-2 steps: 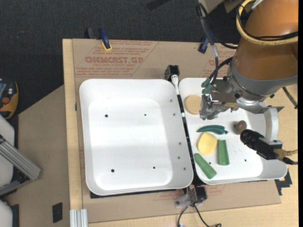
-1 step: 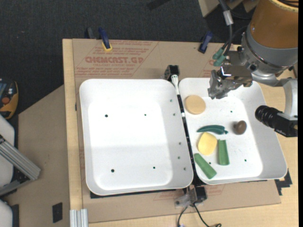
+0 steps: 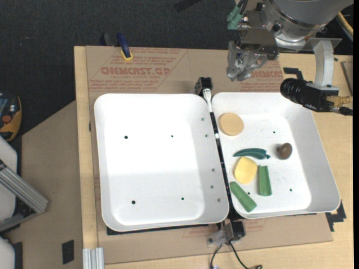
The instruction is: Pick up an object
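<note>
The right bin (image 3: 300, 119) holds several small things. A tan round disc (image 3: 231, 124) lies near its far left corner. A small brown ball (image 3: 285, 150) sits to the right of a dark green curved pod (image 3: 251, 153). Below them are a yellow lump (image 3: 245, 170) and two green sticks (image 3: 263, 180) (image 3: 242, 196). My gripper (image 3: 243, 72) hangs high over the bin's far edge, beyond the tan disc. It is open with nothing between its fingers.
The left bin (image 3: 151, 156) adjoins the right one along a black seam. A black device (image 3: 303, 93) juts over the right bin's far right corner. A blue and yellow clamp (image 3: 124, 48) sits on the cardboard base at the back left.
</note>
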Controlling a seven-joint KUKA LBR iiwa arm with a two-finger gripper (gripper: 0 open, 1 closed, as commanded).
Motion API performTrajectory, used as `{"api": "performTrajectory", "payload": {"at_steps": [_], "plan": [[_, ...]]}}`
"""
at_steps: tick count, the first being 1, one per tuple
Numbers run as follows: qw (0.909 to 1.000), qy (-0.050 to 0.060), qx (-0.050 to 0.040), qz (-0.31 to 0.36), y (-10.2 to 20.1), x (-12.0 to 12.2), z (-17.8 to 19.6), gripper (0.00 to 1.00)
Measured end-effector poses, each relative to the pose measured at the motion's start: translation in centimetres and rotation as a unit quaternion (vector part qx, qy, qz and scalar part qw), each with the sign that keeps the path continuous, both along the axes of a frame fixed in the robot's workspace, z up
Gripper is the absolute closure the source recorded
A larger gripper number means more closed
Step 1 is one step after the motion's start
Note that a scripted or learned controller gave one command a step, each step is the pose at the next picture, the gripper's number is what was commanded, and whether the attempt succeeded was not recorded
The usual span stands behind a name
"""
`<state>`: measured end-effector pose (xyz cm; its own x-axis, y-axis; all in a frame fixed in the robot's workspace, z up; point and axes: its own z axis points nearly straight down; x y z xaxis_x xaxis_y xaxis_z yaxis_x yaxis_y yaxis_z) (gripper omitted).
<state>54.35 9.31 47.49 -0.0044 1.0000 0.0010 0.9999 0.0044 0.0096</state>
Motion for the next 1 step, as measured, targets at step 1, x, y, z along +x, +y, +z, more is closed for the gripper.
{"api": "performTrajectory", "payload": {"at_steps": [1], "plan": [[1.0, 0.0, -0.0001, -0.001, 4.34, 6.03, 6.33, 1.0]]}}
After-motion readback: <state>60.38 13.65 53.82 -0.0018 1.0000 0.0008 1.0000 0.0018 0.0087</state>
